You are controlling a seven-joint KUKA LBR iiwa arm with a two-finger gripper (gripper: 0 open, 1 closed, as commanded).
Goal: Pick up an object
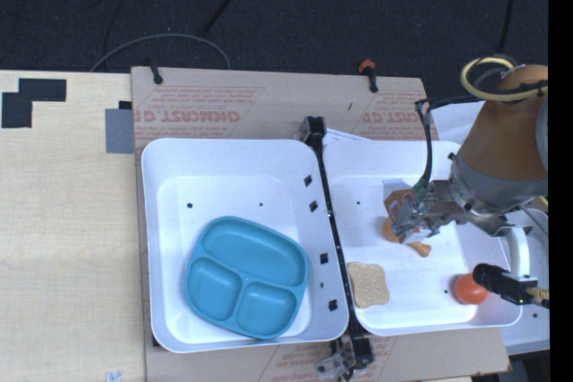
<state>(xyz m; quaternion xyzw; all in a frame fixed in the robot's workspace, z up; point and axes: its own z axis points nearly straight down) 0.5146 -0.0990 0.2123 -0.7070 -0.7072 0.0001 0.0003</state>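
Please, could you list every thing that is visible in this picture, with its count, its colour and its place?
bins: two, white, side by side on the bench.
divided plate: one, blue, three compartments, in the left bin.
flat slice: one, tan, like bread, in the right bin near the divider.
orange-brown objects: a small cluster, right bin, beside the gripper; exact count unclear.
ball-like object: one, orange-red, right bin near the front right corner.
cardboard sheet: one, brown, under the bins.
arm: one, grey with orange band, from the right.
gripper: one, dark, low over the right bin.
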